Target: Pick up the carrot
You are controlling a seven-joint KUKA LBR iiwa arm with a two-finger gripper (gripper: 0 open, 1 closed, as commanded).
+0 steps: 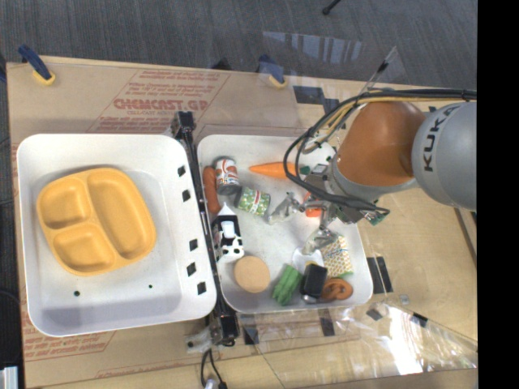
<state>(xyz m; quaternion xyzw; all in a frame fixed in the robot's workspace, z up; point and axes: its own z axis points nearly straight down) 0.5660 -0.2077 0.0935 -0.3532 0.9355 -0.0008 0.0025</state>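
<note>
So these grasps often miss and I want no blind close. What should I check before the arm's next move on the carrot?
1. Carrot located, at right bin's far edge: ok.
2. Carrot's tip free of neighbours: ok; thick end runs under the arm: cannot tell.
3. Gripper over carrot: not ok, it sits nearer mid-bin.
4. Carrot already held: not ok.
5. Small can apart from carrot: ok.

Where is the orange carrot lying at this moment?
The pointed orange carrot lies at the far edge of the right white bin, between the small red can and the arm's wrist.
</note>
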